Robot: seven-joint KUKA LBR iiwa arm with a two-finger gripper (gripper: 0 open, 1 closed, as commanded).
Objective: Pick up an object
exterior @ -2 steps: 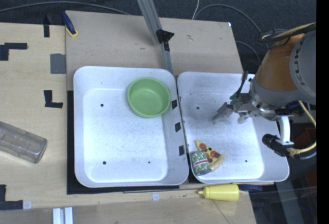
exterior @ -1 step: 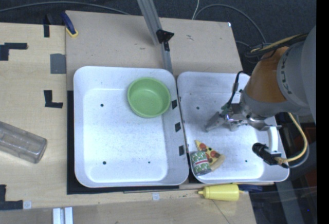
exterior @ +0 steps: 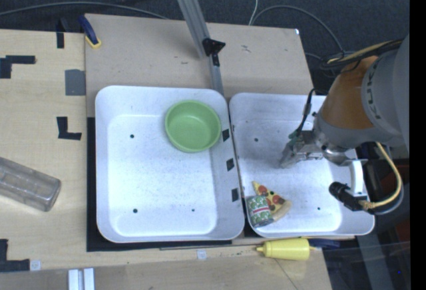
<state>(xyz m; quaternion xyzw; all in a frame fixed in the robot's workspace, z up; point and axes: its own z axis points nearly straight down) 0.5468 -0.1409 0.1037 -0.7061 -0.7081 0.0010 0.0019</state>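
Gripper (exterior: pixel 291 154) sits low in the right bin (exterior: pixel 266 116), can't tell its state. I'd center over the pizza toy (exterior: pixel 267 203) before closing.

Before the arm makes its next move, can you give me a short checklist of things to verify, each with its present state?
1. Gripper is over a bin: ok, it is low over the right bin, at the middle.
2. Object held: not ok, nothing shows at the gripper.
3. Gripper is above a target: not ok, the pizza slice toy and the small packet lie nearer the front left corner, apart from the gripper.
4. Targets are separate: not ok, the slice and the packet touch.
5. Green bowl is upright and reachable: ok, it sits in the left bin, open side up.
6. Yellow bottle is in a bin: not ok, it lies on the bench outside.
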